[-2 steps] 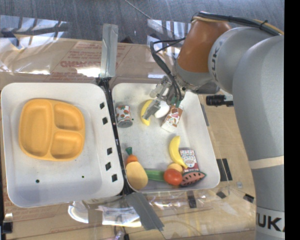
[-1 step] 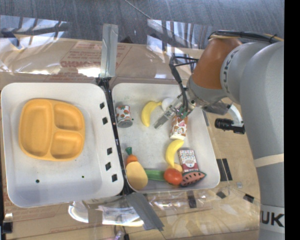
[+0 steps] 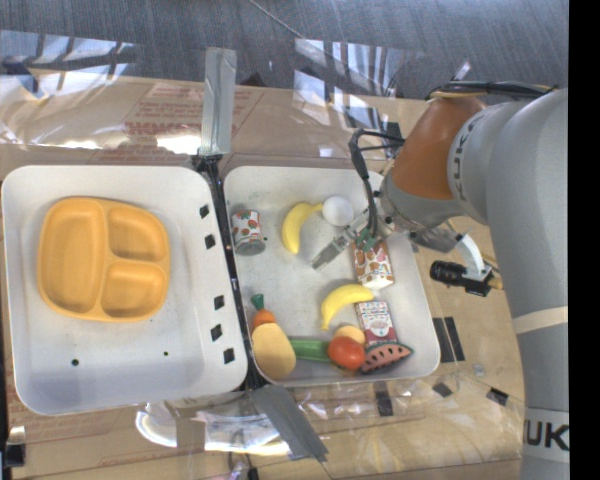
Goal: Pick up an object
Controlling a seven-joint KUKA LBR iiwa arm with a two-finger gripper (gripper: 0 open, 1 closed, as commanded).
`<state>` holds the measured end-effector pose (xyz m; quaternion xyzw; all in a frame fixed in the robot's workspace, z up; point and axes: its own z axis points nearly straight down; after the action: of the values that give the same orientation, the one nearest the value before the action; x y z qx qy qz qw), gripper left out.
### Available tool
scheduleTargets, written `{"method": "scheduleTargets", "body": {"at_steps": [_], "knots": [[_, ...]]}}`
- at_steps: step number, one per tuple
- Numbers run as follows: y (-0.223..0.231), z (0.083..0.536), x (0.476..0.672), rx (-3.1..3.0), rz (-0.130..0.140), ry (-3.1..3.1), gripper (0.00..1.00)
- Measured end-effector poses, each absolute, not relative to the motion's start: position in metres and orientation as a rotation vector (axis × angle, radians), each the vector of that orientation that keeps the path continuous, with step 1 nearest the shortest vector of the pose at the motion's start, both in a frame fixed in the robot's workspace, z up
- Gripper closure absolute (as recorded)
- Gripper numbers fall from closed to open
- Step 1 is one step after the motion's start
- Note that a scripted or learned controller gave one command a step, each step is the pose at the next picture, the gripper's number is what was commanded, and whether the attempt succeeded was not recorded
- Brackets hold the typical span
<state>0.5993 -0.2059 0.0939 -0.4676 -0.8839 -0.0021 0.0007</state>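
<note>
Cardboard flattened under clear plastic covers the bench, with two shallow white bins taped down on it side by side, probably so nothing slides while I poke around. I can half-read red print on the cardboard up top but not well enough to quote it. The only lettering I can make out is a big "UK" on my own arm at bottom right.

The left bin [image 3: 20,298] carries a yellow divided tray [image 3: 102,258] sitting flat, which looks like a drop-off spot. The right bin [image 3: 290,180] has all the clutter: a small can [image 3: 246,231] with a red fruit label, two bananas [image 3: 298,224] [image 3: 344,301], a white ball [image 3: 337,209], two cartons with red printed labels [image 3: 372,264] [image 3: 377,320] (text too small to read), a tomato [image 3: 346,353], a watermelon slice [image 3: 385,355], something green [image 3: 308,348], a carrot [image 3: 263,315] and a tan pear-ish thing [image 3: 273,350]. Most of it is bunched along the near edge and right side.

My gripper [image 3: 338,247] is down in the right bin, between the upper banana and the upper carton, just below the ball. Fingers look spread apart with nothing between them, so no grab yet. Closest candidates, I reckon, are that carton or the ball, though the crowding there could make a clean close tricky.
</note>
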Motion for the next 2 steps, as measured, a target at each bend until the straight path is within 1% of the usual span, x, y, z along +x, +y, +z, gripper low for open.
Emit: {"method": "scheduleTargets", "body": {"at_steps": [1, 2], "knots": [[-0.204, 0.094, 0.565, -1.519, -0.008, -2.75, 0.0], [-0.204, 0.104, 0.566, -1.509, -0.006, -2.757, 1.0]]}}
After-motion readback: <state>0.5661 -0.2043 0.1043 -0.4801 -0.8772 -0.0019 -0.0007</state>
